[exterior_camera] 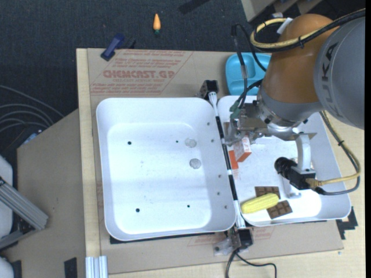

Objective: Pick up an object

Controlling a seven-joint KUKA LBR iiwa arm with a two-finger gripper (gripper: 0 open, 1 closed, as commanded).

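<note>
- Step in hand: the approach. The gripper [242, 133] hung low at the left wall of the right bin [324, 210], over a small red-and-white object [242, 150].
- Fingers: whether they stood apart or together could not be told; the wrist masked them.
- Target relation: the red-and-white object lay just below the gripper, seemingly touching it, but was not seen between the fingers.
- Next move, as judged: a closing grasp, then a lift.
- Other contents: a yellow corn cob [259, 202] and brown chocolate pieces [273, 201] lay nearer the front rim.

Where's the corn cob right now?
The corn cob lies in the right bin, near its front edge, between two chocolate pieces.
</note>
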